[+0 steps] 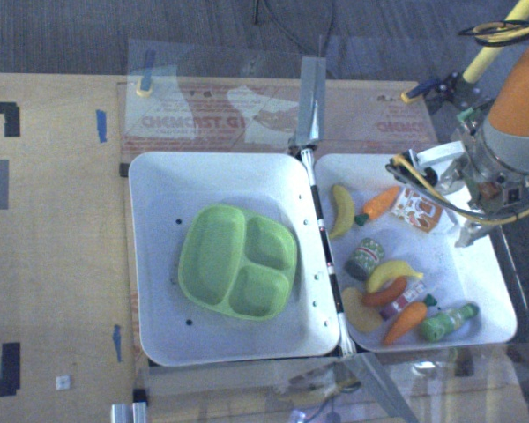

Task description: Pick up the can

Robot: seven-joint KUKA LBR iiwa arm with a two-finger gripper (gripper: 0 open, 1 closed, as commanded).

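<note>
The can [367, 256] is small, with a green and white label, and lies on its side near the middle of the right bin [502, 311]. A yellow banana [393, 274] touches its lower right side. My gripper [474, 214] hangs over the bin's right part, well to the right of the can and slightly farther back, under the grey wrist and orange band. Cables and the wrist body cover much of it. Nothing shows in its grasp.
The right bin also holds a second banana [340, 211], two carrots [380, 204] [406, 320], an orange and white packet [419, 209], a green bottle [447, 322] and a tan disc [360, 311]. A green divided plate [238, 261] sits in the left bin [154, 192].
</note>
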